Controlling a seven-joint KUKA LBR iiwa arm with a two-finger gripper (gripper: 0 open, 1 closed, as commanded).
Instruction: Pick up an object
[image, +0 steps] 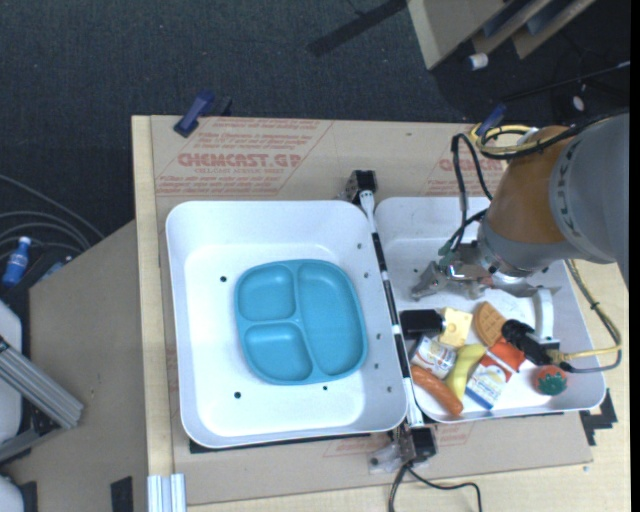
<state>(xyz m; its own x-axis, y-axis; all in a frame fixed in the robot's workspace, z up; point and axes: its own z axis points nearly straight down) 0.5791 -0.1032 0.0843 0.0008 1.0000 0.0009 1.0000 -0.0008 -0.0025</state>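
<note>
My gripper (443, 277) hangs low over the bare upper-left part of the right bin (420, 225). Its grey fingers (428, 284) are spread open with nothing between them. Just below it lies a pile of small objects: a black block (420, 322), a pale yellow wedge (457, 325), a brown bread-like piece (488, 320), a white labelled packet (435, 355), a yellow banana (461, 368), an orange sausage shape (437, 390), a blue-and-white box (485, 385) and a red-green strawberry (548, 380). The arm's body hides the bin's upper right.
The left bin (200, 240) holds a blue divided plate (300, 320). A black clamp (362, 185) sits at the top of the rim between the bins. Cables (465, 190) loop from the arm over the right bin.
</note>
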